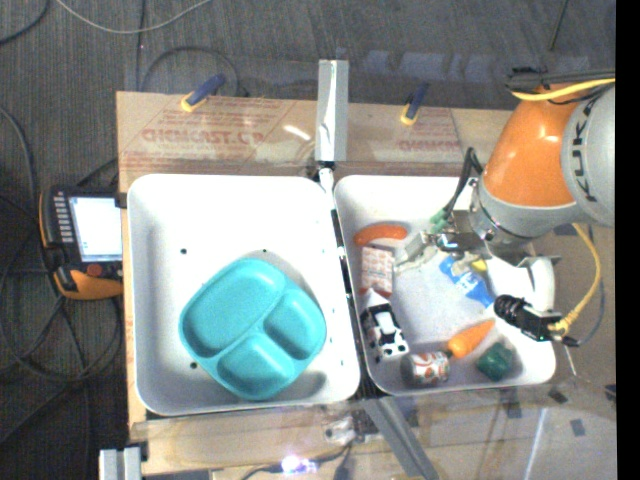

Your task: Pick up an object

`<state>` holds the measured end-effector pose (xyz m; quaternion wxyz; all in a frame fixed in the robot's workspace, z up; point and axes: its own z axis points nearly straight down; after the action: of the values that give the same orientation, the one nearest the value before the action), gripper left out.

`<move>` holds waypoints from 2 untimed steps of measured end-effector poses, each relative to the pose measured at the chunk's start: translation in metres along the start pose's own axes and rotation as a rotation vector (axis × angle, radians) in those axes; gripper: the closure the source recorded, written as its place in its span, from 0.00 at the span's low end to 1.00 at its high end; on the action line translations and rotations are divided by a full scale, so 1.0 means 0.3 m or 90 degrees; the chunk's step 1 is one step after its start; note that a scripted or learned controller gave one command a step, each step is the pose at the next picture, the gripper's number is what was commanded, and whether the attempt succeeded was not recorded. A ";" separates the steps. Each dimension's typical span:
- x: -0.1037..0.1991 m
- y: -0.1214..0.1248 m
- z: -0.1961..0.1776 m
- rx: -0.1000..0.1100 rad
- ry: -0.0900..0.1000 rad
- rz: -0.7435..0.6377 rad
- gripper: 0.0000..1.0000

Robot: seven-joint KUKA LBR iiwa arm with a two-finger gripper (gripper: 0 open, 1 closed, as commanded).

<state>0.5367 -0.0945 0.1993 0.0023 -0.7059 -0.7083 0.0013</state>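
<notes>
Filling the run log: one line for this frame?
arm: over right bin | gripper: above clutter, grasp unconfirmed | carrot: in bin | teal plate: left bin

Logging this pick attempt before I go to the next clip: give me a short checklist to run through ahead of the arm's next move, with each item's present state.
1. End effector is over the right bin, where the loose items lie: ok.
2. Something gripped between its fingers: cannot tell, the wrist hides them.
3. Pick candidates in plain sight: ok, an orange carrot-like piece, a dark green block and a small can lie along the near wall.
4. Those three apart enough to take one alone: not ok, they lie close together.
5. Teal divided plate sits alone in the left bin, out of the arm's way: ok.
</notes>
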 end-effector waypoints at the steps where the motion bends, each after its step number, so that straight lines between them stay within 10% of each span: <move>1: 0.003 0.002 -0.022 0.003 0.001 -0.001 1.00; 2: -0.143 -0.084 0.047 -0.001 -0.001 -0.080 1.00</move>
<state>0.5116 -0.1374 0.1851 0.0017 -0.6601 -0.7512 0.0010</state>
